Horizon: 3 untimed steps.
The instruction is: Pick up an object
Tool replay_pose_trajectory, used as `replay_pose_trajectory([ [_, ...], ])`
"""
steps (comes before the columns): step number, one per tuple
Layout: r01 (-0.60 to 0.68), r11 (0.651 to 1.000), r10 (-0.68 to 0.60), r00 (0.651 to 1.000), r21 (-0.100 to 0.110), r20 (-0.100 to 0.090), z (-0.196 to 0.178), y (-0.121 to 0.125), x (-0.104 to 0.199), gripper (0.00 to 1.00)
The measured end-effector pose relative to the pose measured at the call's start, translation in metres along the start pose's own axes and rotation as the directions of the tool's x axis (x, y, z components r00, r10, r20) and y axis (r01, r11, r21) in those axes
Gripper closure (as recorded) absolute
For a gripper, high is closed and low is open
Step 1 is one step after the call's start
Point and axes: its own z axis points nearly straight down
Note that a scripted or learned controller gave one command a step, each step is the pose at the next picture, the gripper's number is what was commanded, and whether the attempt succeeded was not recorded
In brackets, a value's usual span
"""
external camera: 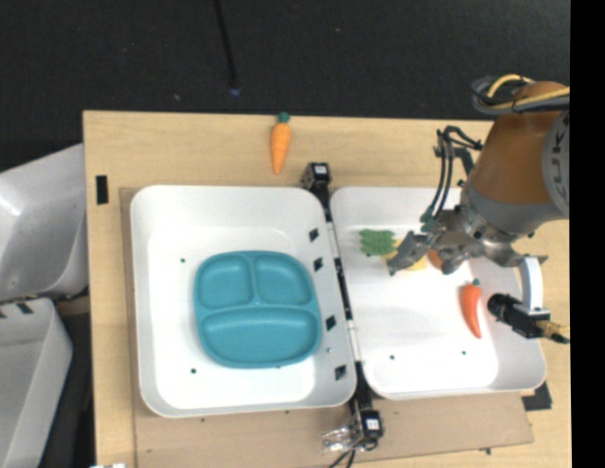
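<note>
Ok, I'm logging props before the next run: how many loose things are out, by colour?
Orange: 1, the carrot on the bench above the bins.
Red-orange: 1, the pepper-like piece in the right bin.
Green: 1, the leafy piece in the right bin.
Blue: 1, the divided plate in the left bin.
Total: 4

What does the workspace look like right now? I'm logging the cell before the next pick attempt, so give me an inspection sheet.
Surface: wooden bench bearing a left bin and a right bin, side by side.
Job's things: green toy, yellow piece and red pepper in the right bin.
Clutter: blue divided plate in the left bin; carrot on the bench behind the bins.
Grippers: hand low over the right bin, near the green toy; grasp not discernible.
Cables: black cables along the arm.
Surroundings: dark floor, white object at left.
</note>
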Motion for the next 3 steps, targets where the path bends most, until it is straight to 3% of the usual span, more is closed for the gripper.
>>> replay_pose_trajectory([
  [1, 0.003, 1.0, -0.003, 1.0, -0.014, 0.002, -0.007, 0.003, 0.0, 0.0],
  [3, -0.002, 1.0, 0.002, 1.0, -0.009, 0.002, 0.08, -0.002, 0.001, 0.0],
])
